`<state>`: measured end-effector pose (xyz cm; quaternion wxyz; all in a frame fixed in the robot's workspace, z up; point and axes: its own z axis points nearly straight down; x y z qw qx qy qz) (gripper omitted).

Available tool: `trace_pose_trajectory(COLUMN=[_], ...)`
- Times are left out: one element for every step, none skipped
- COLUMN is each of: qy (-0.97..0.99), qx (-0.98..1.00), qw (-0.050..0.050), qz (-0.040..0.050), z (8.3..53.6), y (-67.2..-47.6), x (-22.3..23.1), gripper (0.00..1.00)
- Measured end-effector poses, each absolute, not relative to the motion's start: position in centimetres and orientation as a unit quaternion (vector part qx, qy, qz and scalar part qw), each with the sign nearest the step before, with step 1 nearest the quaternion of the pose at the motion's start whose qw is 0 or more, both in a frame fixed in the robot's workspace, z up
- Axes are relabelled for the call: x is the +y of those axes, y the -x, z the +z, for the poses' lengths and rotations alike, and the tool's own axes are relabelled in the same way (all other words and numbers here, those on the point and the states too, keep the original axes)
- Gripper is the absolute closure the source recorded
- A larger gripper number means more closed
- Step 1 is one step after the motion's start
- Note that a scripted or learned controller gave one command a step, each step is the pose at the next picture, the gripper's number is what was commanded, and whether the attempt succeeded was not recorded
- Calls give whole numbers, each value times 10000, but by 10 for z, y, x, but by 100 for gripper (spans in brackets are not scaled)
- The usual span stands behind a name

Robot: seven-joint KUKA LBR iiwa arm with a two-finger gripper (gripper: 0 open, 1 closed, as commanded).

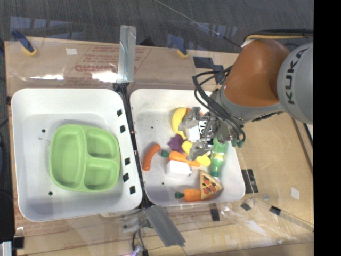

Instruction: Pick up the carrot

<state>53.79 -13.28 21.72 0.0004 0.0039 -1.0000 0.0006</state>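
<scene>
Nearest in the right white plastic bin (139, 143), a small orange carrot with a green top (189, 195) lies beside a toy pizza slice (211, 185). Farther in rest a white block (178, 168), a second orange carrot (180, 157) just left of the hand, and an orange-red sausage (150, 157) at left. A green bottle (217, 159), purple grapes (175, 142) and a yellow rounded fruit (179, 119) crowd around the hand (199, 137); whether it is released or clenched cannot be told. The left bin (21, 143) holds a green divided plate (84, 158).
</scene>
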Motion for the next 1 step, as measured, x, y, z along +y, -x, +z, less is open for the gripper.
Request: trace_pose_trajectory(qy=[-679], qx=[-9977], qw=[1], qz=[-12], z=[96], y=[-512], x=[-132], gripper=[0])
